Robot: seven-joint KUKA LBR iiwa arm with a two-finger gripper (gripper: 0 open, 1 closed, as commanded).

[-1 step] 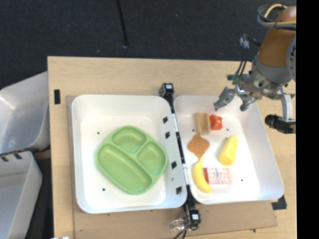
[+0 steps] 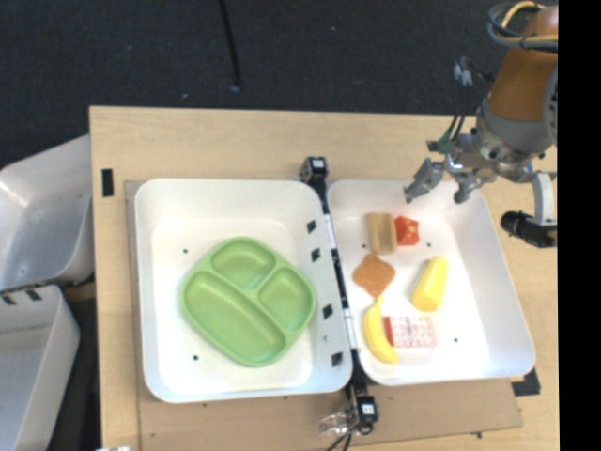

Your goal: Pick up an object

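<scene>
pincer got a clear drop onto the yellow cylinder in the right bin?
Probably yes. The yellow cylinder lies apart from its neighbours with nothing on top, and the open pincer hovers over the same bin's far edge.

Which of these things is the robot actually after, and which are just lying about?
For the job: hand, open above the right bin; tan block, red piece, brown piece, yellow cylinder, banana, red-and-white packet.

Lying about: green tray, left bin.

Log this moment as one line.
end effector: open, nothing held, above right bin far edge | green plate: left bin
</scene>
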